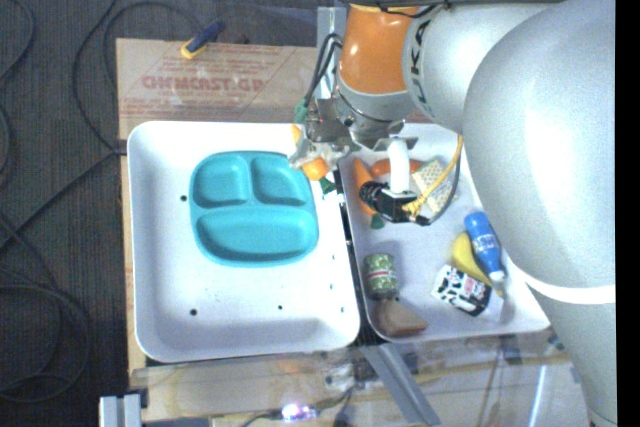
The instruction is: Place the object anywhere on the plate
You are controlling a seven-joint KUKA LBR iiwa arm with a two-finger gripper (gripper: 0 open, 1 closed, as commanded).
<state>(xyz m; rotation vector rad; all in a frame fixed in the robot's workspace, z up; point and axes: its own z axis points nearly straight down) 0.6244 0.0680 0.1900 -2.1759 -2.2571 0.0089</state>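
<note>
My jaws (pixel 312 158) sit at the upper right corner of the teal plate (pixel 253 208), and a small orange object (pixel 316 168) shows between them, so I record it as held. The plate lies in the left bin (pixel 160 315).

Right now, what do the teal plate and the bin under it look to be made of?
The teal plate looks like moulded plastic: even colour, rounded dividers between three compartments, a soft sheen. The left bin seems to be smooth white plastic too, with rounded corners and a faint gloss, though coated metal cannot be ruled out from this view.
</note>
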